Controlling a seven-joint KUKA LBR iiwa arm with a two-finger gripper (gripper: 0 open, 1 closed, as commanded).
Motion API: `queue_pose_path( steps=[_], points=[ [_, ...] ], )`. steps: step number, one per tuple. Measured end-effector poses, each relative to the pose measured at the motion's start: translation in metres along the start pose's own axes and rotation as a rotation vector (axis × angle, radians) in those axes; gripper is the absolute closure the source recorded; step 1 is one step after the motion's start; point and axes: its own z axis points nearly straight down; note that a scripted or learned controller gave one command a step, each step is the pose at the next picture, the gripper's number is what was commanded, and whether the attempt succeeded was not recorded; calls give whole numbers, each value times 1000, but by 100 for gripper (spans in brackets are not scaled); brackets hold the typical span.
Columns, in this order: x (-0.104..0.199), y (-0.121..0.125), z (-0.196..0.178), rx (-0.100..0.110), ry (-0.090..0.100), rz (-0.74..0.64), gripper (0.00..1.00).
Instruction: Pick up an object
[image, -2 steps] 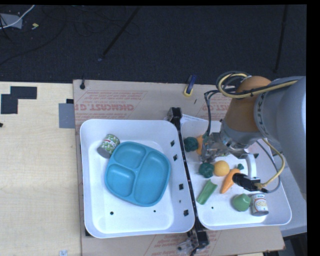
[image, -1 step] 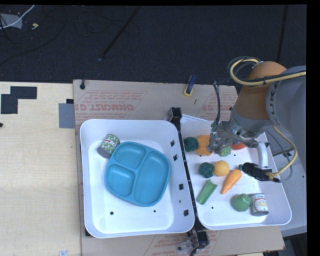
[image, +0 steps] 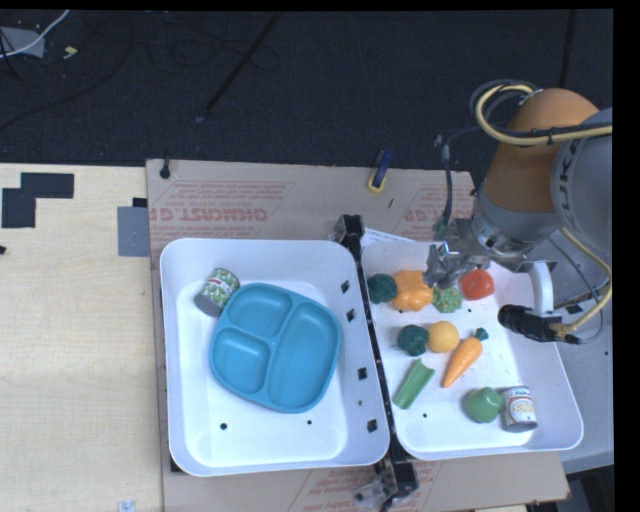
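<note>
From my remote seat I see a pale wooden bench (image: 70, 350) with dark grey patches (image: 130, 230). A brown cardboard sheet (image: 260, 205) lies on it, clipped at its far edge. Behind, dark carpet (image: 300, 80) carries loose cables (image: 240, 60).

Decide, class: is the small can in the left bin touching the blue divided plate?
Touching. The camera view shows the can lying against the blue plate's upper-left rim, no white bin floor between them.

toy veg (image: 447, 298) in rt bin, under hand (image: 445, 268)
</note>
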Motion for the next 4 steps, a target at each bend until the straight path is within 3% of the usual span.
queue_pose_path(
  steps=[1, 4],
  points=[
    [-1, 0, -27, 1, 0, -1, 100],
    [139, -64, -43, 7, 1, -4, 100]
  ],
)
